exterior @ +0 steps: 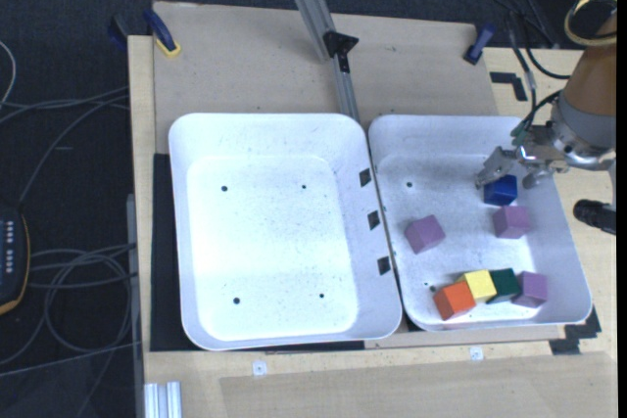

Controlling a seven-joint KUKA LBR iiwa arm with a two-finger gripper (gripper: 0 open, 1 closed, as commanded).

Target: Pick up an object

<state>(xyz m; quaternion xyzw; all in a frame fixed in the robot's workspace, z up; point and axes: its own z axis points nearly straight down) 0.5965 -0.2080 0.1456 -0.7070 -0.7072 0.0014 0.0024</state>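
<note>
Six blocks in the right bin (392, 210), the blue block (501, 191) between the spread claw (511, 173) fingers near its far-right rim.

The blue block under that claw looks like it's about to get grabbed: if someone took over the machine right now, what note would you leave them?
Gripper: low in the right bin, over the blue block; whether the jaws grip it, I can't tell.
Things: two purple blocks mid-bin; orange, yellow, green and a third purple block along the near wall.
Done: arm positioned at the blue block.
Left: confirm grip, lift.
</note>
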